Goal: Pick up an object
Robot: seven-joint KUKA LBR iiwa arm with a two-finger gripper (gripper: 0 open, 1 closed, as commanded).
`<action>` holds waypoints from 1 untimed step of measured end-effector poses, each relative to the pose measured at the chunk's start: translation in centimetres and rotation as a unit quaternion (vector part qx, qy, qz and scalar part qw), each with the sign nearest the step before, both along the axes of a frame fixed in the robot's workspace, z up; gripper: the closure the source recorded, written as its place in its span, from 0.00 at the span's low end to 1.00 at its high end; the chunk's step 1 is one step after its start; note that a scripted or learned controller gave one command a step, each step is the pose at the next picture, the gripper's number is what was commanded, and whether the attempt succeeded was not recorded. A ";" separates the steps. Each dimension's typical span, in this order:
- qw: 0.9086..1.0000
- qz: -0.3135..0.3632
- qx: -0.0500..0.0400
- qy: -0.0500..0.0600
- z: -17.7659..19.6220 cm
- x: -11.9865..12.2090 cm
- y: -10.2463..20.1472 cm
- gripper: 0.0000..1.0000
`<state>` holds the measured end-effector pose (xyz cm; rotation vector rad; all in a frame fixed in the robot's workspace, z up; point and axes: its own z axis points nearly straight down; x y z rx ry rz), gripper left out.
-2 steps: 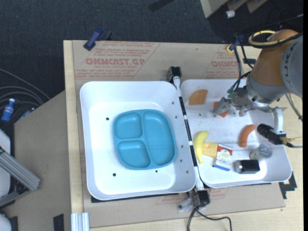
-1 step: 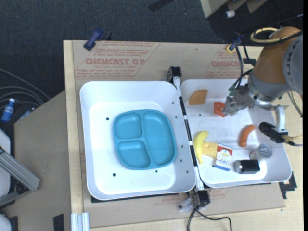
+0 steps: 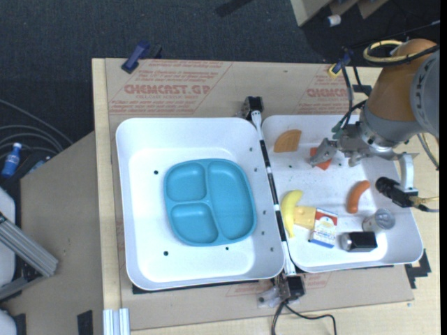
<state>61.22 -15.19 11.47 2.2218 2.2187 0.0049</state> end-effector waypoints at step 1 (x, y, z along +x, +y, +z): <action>1.000 0.000 0.000 -0.001 1.0 0.1 0.0 1.00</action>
